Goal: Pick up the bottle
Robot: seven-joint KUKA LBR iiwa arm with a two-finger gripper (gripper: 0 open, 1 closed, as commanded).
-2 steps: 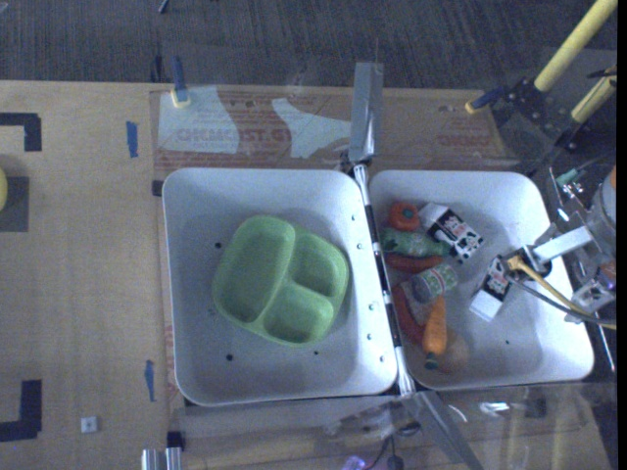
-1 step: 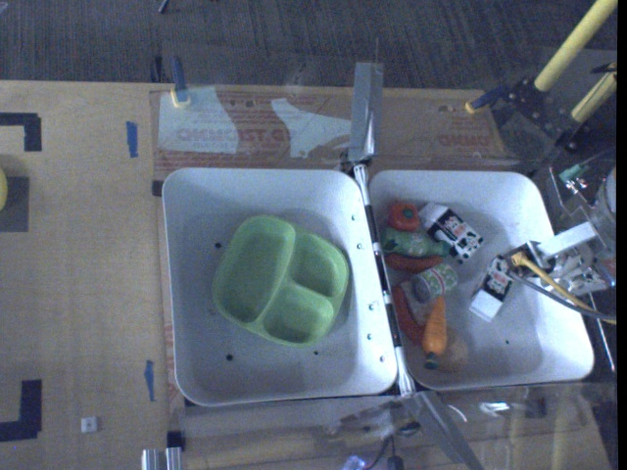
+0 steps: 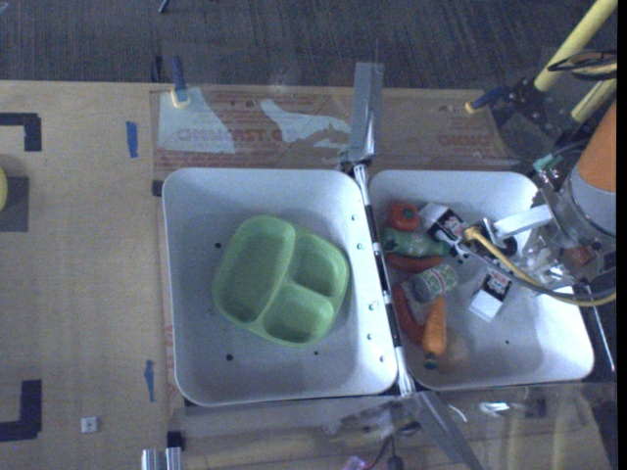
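End effector over right bin; bottle apart, toward divider.

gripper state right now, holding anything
Grey two-finger gripper: cannot be told; it sits over the right white bin, away from the small grey bottle.

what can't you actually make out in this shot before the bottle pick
- Gripper: in the camera view its fingers blend into blurred metal and a yellow cable, so their state is unreadable.
- Bottle: small and blurred; its label is illegible, and whether it touches the red pepper is unclear.
- Arm: cut off by the right edge.
- White tag: print too small to read.
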